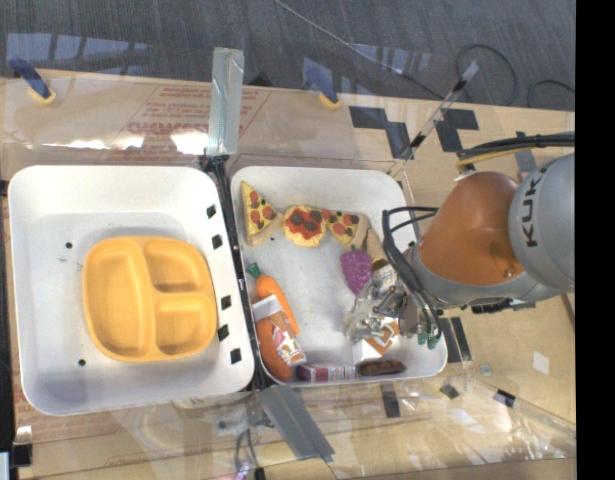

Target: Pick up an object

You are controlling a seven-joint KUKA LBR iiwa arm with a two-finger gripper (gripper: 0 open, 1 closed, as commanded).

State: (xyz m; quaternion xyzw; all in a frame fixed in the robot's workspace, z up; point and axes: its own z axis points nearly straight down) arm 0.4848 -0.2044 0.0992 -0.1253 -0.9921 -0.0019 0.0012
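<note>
Down in the right bin point(317, 180), near its front right corner, the gripper point(372, 318) hangs over a small orange-and-white item point(381, 340); whether it grips cannot be told. Purple grapes point(355, 267) lie just beside it. Pizza slices point(305, 224) line the back edge. A yellow tray point(147, 296) fills the left bin point(47, 208).

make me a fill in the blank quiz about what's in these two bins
1. The yellow divided tray lies in the ____ bin.
2. The pizza slices lie along the right bin's ____ edge.
3. The carrot is ____ in colour.
4. The pincer is down in the ____ bin.

Missing words: left; top; orange; right
</note>
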